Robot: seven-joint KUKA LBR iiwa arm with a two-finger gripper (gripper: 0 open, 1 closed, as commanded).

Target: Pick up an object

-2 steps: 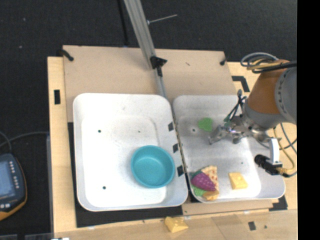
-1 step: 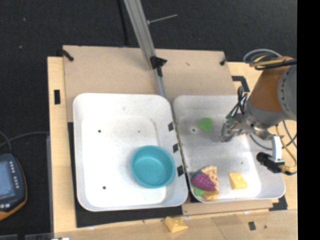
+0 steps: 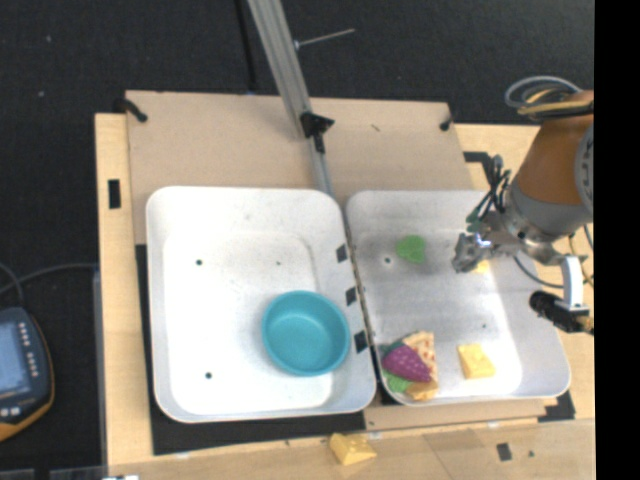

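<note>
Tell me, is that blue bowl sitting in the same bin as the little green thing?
No. The blue bowl sits in the left bin, while the small green object lies in the right bin.

The round turquoise plastic bowl (image 3: pixel 304 332) looked smooth with a soft sheen. Both shallow white plastic bins (image 3: pixel 200 228) appeared matt and scuffed with grey smudges. The pale tan bench board (image 3: pixel 220 138) beneath them looked flat and dull, like unfinished wood or cardboard. The slanted grey metal rail (image 3: pixel 278 48) gleamed faintly.
</note>
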